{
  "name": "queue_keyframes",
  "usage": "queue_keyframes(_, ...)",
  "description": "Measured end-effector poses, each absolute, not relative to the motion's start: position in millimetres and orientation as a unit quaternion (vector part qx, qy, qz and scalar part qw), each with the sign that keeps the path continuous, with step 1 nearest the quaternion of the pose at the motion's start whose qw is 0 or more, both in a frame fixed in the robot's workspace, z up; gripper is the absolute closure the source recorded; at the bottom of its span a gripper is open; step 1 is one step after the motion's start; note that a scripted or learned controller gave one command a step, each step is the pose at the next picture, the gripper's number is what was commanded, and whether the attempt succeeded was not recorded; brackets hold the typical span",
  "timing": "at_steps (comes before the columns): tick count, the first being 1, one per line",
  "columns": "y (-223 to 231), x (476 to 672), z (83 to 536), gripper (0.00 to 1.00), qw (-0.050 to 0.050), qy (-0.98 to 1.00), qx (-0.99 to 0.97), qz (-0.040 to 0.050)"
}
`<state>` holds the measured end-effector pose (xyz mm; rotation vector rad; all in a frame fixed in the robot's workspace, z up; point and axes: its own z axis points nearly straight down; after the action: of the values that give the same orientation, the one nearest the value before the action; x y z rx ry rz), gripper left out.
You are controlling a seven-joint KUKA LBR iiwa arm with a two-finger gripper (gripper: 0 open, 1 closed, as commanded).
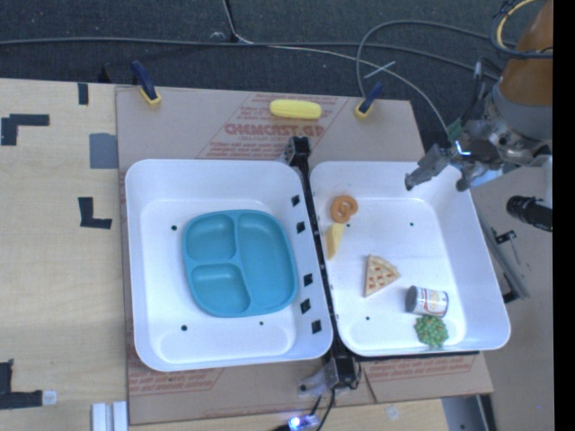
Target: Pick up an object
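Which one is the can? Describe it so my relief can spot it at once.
Look in the right bin, toward its near right corner. The can lies on its side just above the green broccoli, right of the pizza slice. It is the only metal cylinder there.

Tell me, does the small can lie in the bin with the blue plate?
No, the small can lies in the right bin, beside the green piece.
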<state>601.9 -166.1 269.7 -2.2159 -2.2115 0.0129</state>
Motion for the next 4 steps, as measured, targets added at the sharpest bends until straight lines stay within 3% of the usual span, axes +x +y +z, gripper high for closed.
queue_keyframes(1,-165.6,603.9,277.4,0.00,0.000,-0.708,-0.707,0.0006)
queue_keyframes(4,-167.0,592.3,135.1,0.00,0.002,-0.708,-0.707,0.0019)
